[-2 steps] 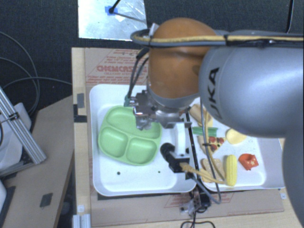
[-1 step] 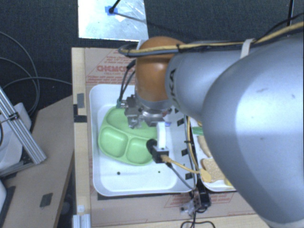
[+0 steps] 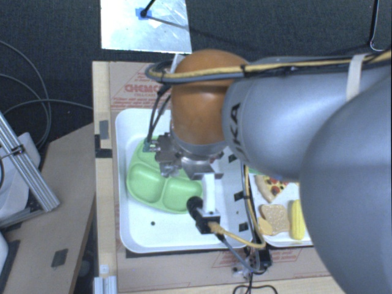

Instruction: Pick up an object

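A pale green lobed plastic thing (image 3: 150, 185) lies in the left white bin (image 3: 138, 237), toward its left side. My gripper (image 3: 182, 166) hangs below the orange band, right over the green thing's upper right part, and the wrist hides where they meet. In the right bin (image 3: 288, 242), the arm leaves a few things showing: a toy pizza slice (image 3: 271, 187), a slice of bread (image 3: 275, 217) and a yellow corn-like piece (image 3: 296, 219).
The grey arm covers most of the right bin and the right half of the view. Cardboard (image 3: 131, 87) lies under the bins. A shiny sheet (image 3: 144, 17) is at the back. An aluminium rail (image 3: 27, 170) stands at the left.
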`<state>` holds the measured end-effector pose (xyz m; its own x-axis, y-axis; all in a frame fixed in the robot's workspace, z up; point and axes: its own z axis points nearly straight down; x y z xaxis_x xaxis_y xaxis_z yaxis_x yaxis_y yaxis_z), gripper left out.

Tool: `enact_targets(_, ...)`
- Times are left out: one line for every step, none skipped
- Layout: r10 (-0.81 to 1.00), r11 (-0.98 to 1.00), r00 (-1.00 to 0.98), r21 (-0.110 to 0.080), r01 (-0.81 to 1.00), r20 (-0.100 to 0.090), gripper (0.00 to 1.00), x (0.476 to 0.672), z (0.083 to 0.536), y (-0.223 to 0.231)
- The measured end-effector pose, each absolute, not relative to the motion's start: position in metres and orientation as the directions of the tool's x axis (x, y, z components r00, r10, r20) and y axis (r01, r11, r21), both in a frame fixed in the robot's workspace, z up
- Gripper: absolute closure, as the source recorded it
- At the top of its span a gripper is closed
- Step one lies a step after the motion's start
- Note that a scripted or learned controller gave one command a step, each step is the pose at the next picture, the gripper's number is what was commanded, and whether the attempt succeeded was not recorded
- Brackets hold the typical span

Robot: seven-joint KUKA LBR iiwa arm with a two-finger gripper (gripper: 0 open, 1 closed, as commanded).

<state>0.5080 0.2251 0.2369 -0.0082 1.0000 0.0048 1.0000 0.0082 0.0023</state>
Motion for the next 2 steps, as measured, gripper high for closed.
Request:
enact_targets(1.0,0.001,-0.001,-0.004,1.0,-0.003,1.0,0.572,0.133,0.233)
enact_targets(1.0,0.002,-0.002,0.006,1.0,0.005,1.0,0.671,0.087,0.214)
